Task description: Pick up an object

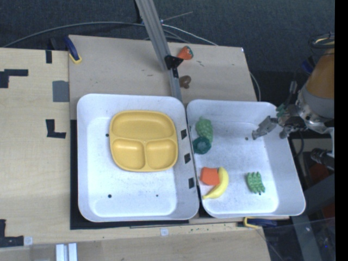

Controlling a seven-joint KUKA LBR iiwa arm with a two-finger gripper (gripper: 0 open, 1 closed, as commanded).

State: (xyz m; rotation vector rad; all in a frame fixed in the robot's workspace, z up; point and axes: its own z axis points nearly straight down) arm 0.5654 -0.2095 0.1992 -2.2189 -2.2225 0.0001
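Observation:
The right bin (283, 200) holds several small objects. A green knobbly piece (204, 127) lies by its left wall, with a teal round piece (202, 144) just below it. Lower down, an orange block (209, 176) rests against a yellow banana (219, 185). A green ridged toy (254, 182) lies to the right of them. My gripper (266, 127) hangs over the upper right part of this bin, apart from all the objects, with nothing seen in it. The arm's orange band (326, 78) is at the far right.
A yellow divided plate (144, 140) sits in the left bin (92, 200). A grey pole (155, 26) slants over the bench behind the bins, with a small orange item (186, 52) beside it. Cables run along the back.

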